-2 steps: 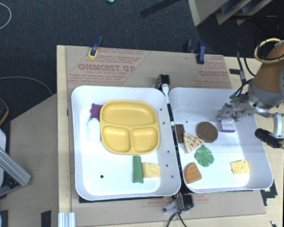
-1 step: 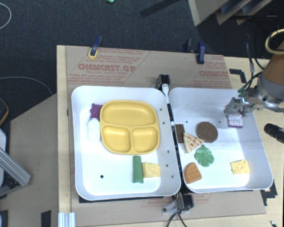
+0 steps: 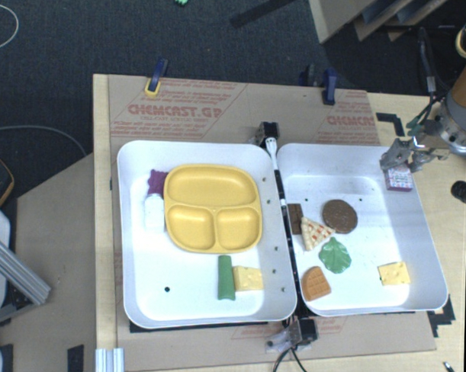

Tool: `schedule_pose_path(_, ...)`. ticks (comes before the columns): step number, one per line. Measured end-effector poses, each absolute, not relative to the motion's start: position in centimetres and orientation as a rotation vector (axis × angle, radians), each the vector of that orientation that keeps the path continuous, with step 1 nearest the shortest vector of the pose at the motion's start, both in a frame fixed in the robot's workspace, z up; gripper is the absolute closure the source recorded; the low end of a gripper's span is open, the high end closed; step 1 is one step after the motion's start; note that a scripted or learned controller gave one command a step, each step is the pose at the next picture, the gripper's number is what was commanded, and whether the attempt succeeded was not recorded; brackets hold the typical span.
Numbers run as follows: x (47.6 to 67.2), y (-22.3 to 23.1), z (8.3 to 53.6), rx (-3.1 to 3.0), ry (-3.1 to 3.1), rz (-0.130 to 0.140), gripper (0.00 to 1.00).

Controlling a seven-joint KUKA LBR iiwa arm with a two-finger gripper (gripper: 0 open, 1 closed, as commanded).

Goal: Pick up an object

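Currently gripper (image 3: 399, 160) was at right bin's (image 3: 426, 226) far-right corner, fingers seemingly clamped on a small pink-white checked block (image 3: 399, 180). Pick looked underway; next move needs a straight lift w/o slip.

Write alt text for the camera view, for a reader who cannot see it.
The end effector hangs over the right bin's far right corner, above a small pink-and-white item. That bin holds toy foods, including a brown disc and green leaf; the left bin holds a yellow divided plate.
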State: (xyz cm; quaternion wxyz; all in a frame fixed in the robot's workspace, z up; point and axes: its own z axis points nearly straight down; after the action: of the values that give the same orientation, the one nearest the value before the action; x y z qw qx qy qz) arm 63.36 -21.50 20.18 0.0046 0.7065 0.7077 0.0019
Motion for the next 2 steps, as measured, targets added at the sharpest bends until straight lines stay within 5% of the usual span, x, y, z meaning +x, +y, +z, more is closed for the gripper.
schedule_pose_path(1, 63.5, -21.5, 22.7, 2.215, 2.218, 0.004, 1.0)
schedule_pose_path(2, 63.6, -16.2, 23.7, 2.216, 2.228, 0.001, 1.0)
